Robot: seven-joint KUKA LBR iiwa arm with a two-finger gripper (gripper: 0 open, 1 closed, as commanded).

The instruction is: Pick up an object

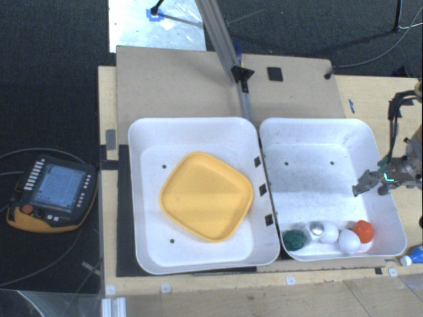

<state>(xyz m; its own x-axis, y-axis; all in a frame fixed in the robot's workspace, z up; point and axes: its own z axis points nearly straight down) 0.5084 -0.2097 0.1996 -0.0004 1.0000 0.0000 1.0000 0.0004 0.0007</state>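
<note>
Along the near wall of the right bin [310, 137] you see a green ball [295, 239], a silvery ball [317, 229], two white balls [349, 242] and an orange ball [363, 230]. Your left bin [149, 137] holds a yellow plate [207, 195]. The gripper [367, 184] hovers at the right bin's right wall, touching nothing; its opening cannot be determined.

A pale worktop [301, 88] carries two white bins, the left bin [149, 243] touching the right bin [310, 137], with a small black square [275, 74] behind them.

Arm [413, 144] cut off at rt edge.
</note>
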